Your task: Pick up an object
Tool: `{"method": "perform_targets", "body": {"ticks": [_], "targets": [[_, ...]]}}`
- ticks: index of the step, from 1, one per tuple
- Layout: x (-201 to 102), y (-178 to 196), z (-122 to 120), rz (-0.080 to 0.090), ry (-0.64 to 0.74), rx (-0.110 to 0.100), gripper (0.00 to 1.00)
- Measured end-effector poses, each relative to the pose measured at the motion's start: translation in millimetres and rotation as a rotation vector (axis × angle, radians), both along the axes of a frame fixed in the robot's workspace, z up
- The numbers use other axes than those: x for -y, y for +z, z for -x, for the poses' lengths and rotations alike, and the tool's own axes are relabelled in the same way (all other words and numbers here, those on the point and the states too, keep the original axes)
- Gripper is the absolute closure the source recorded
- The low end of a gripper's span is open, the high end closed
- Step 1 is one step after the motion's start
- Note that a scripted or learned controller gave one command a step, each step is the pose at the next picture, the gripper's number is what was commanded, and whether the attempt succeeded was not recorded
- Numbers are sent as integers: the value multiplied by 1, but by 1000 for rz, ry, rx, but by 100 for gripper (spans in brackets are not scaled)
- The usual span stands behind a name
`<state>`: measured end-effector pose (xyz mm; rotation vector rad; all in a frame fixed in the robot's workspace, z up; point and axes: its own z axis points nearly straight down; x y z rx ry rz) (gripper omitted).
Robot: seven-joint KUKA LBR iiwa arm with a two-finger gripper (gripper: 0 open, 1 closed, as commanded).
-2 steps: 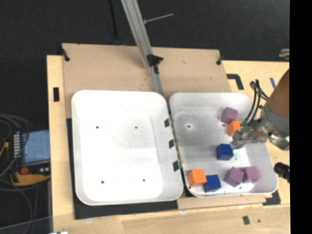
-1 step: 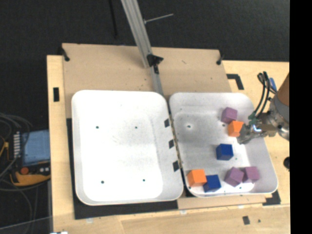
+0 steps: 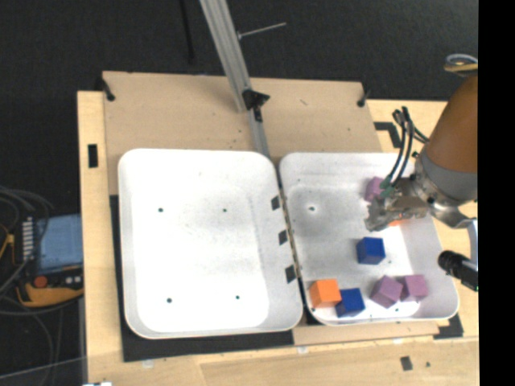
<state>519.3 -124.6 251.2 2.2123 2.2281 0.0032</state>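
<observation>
My gripper point(image 3: 385, 215) hangs low over the upper right part of the right bin point(image 3: 322, 183), reaching in from the right. A purple block point(image 3: 372, 188) lies right beside it at its upper left, partly hidden by it. A sliver of orange point(image 3: 395, 223) peeks out under the gripper. A blue cube point(image 3: 371, 250) sits just below the gripper. Along the bin's front lie an orange cube point(image 3: 325, 292), a second blue cube point(image 3: 351, 302) and two purple blocks point(image 3: 387, 290) point(image 3: 415, 286).
The left bin point(image 3: 201, 240) lies beside the right one. A slanted metal rod point(image 3: 229, 51) rises behind the bins. Cables and a blue box point(image 3: 56, 244) rest off the bench at the left.
</observation>
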Motion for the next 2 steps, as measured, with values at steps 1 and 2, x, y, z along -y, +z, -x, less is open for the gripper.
{"method": "perform_targets", "body": {"ticks": [1, 2], "targets": [[-61, -6, -1, -1, 0, -1, 100], [-104, -14, -3, 0, -4, -2, 100]]}}
